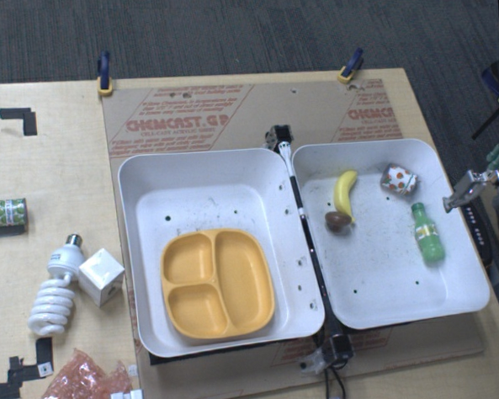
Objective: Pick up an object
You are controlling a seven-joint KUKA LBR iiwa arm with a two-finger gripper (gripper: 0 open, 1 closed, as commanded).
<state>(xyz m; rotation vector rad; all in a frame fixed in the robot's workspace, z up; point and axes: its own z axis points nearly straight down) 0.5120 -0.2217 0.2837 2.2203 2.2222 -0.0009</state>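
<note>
The left bin [139, 193] holds a yellow divided tray [217, 282]. The right bin [457, 287] gathers the candidates (banana [345, 194], green bottle [427, 234], small cup [398, 178], brown fruit [338, 221]), loose and separate for picking.

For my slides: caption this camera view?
Yellow tray in left bin; banana and green bottle in right bin.

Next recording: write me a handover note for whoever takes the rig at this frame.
Gripper: at the right bin's right edge, holding nothing that I can see.
Right bin holds a banana, a brown fruit touching the banana's lower end, a green bottle lying flat, and a small patterned cup on its side.
Left bin holds a yellow divided tray.
Done: nothing picked.
Left: grasp and lift one object.
</note>
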